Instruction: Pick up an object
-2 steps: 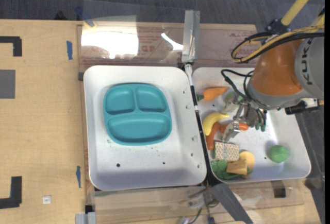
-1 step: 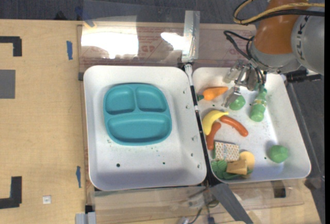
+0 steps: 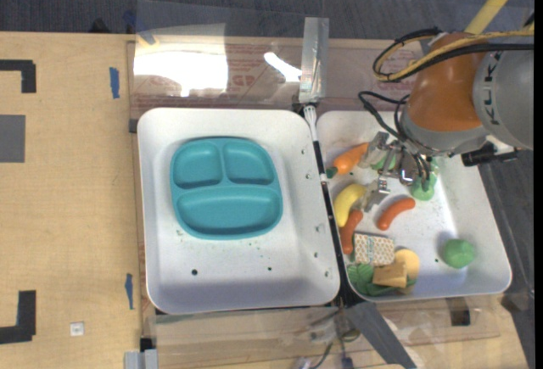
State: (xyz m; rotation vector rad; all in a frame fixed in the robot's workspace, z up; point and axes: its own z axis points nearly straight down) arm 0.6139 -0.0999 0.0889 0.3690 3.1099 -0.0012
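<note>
The pick is not yet made: the gripper (image 3: pixel 397 165) hangs low in the right bin (image 3: pixel 488 227) among the toy food (banana (image 3: pixel 346 203) and sausage (image 3: pixel 394 212) just beside it), fingers seemingly apart, nothing visibly between them.

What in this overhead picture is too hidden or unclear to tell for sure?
- The gripper: a tangle of metal and cables under the orange wrist band blurs it, so a hold on anything cannot be judged.
- The green item beside the gripper: partly covered by it, shape unclear.
- The pile in the right bin's near corner, patterned packet over yellow and green pieces: overlapping, too small to identify.
- The arm: cut off by the right edge.
</note>
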